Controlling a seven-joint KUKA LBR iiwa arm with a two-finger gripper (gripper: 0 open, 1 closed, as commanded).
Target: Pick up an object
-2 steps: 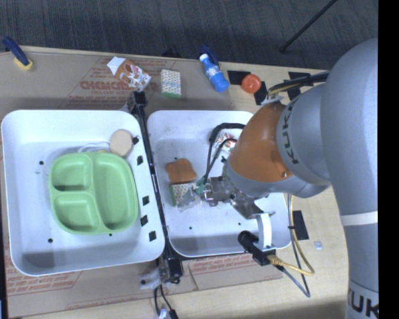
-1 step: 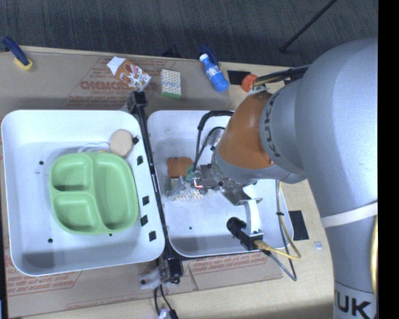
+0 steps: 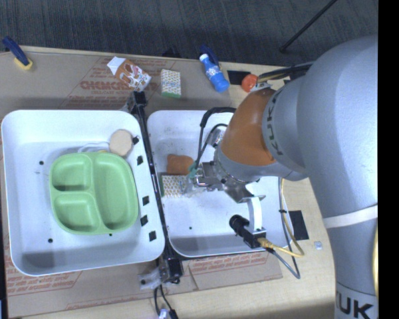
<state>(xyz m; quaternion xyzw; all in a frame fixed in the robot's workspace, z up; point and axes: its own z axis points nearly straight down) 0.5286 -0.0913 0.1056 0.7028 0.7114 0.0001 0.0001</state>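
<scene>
Objects for picking lie in two white bins on a cardboard-covered counter above dark carpet. In the left bin (image 3: 13,178), a green sectioned tray (image 3: 93,191) sits beside a round tan disc (image 3: 121,141). In the right bin (image 3: 186,244), a brown block (image 3: 179,163) lies just behind a small patterned packet (image 3: 173,185). The claw (image 3: 198,177) hangs low beside that packet, largely masked by the arm's orange-banded wrist (image 3: 249,138); whether it is wide or narrow cannot be told. A blue bottle (image 3: 215,74) rests behind the bins.
</scene>
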